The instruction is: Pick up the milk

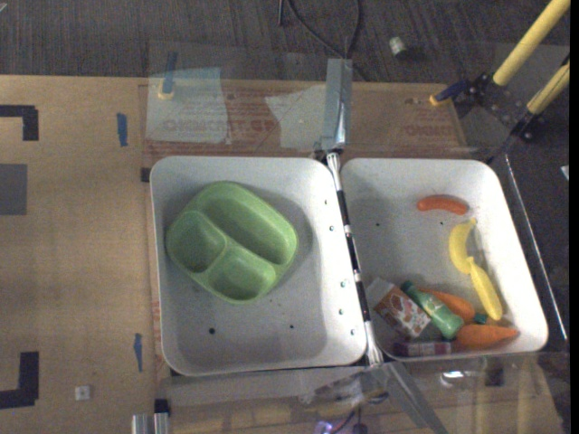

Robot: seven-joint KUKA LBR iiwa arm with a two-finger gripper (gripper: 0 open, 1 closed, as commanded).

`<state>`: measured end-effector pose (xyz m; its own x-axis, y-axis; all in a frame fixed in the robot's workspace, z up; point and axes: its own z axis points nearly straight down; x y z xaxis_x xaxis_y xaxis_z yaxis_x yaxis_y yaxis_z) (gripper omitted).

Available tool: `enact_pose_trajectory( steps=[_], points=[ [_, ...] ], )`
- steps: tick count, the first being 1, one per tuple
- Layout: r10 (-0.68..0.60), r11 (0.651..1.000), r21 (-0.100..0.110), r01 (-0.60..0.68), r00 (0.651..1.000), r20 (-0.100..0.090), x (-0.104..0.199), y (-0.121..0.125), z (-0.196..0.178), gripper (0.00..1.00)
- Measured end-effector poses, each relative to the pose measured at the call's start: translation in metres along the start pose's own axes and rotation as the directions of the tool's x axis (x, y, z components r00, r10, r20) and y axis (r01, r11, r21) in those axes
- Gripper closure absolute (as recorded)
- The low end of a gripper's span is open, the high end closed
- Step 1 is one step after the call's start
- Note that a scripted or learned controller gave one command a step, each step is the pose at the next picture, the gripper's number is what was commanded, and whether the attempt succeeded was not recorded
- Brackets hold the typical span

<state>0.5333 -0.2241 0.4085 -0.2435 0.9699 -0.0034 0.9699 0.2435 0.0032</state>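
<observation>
While the left bin [181,351] carries a green divided plate [232,240] in its upper half, the right bin [380,197] has the milk [401,312] lying tilted in its lower left corner, close to the wall between the bins. Just right of the carton, touching it, lies a green bottle [436,311], with two carrots [486,335] beyond, two bananas [462,245] above them and a sausage [443,204] near the top. Whether the claw is released or clenched cannot be told.
</observation>
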Motion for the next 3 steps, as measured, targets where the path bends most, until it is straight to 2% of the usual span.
enact_pose_trajectory(
  steps=[1,2,3],
  points=[
    [-0.273,0.962,0.0,0.273,0.962,-0.002,0.024,-0.05,0.183,1.0],
    [-0.268,0.963,0.0,0.268,0.963,-0.001,0.012,-0.052,0.013,1.0],
    [-0.216,0.976,0.0,0.216,0.976,-0.002,0.066,-0.038,0.092,1.0]
  ],
)
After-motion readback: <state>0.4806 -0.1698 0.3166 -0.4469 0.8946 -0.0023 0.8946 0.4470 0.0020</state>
